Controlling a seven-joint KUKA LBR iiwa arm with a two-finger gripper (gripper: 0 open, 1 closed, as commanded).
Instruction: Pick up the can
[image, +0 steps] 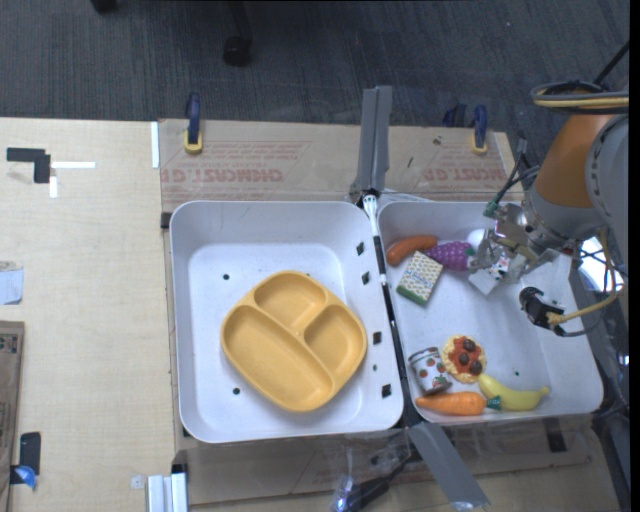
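The can (428, 370) is small, with a white and red label. It lies on its side near the front left corner of the right bin (560, 350). A pizza slice toy (465, 358) touches it on the right and a carrot (452, 404) lies just in front. My gripper (488, 266) hangs low over the back of the right bin, beside the purple grapes (452, 255). It is well behind the can and apart from it.
An orange sausage (412, 247) and a green-and-yellow box (420, 278) lie at the right bin's back left. A banana (517, 397) rests by the front wall. The left bin (200, 300) holds a yellow divided plate (293, 340).
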